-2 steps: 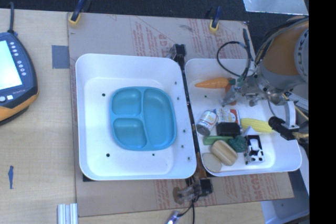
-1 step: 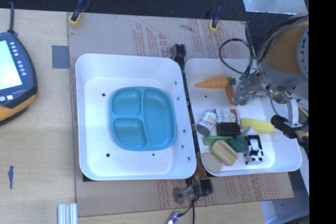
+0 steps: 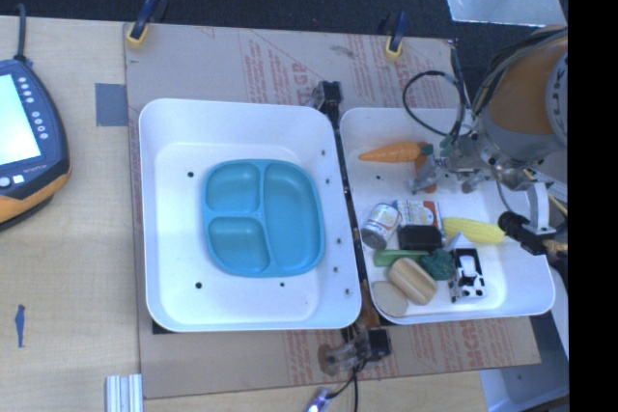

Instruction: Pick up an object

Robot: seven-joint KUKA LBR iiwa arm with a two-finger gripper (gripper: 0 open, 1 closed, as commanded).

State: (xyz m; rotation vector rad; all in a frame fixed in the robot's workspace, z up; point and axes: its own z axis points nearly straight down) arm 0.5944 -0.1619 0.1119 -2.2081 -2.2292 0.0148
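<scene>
The hand [image 3: 446, 167] hangs low over the far part of the right bin [image 3: 526, 296]; whether it is clenched or released cannot be told. Well off to its left, the left bin [image 3: 174, 140] holds a blue divided plate [image 3: 263, 217]. Just left of the hand lies an orange carrot [image 3: 394, 152]. Nearer the camera from the hand sit a yellow corn cob [image 3: 473, 230], a small tin can [image 3: 380, 225], a tan bread piece [image 3: 413, 281] and a black-and-white cow figure [image 3: 467, 277]. No writing is legible.
</scene>
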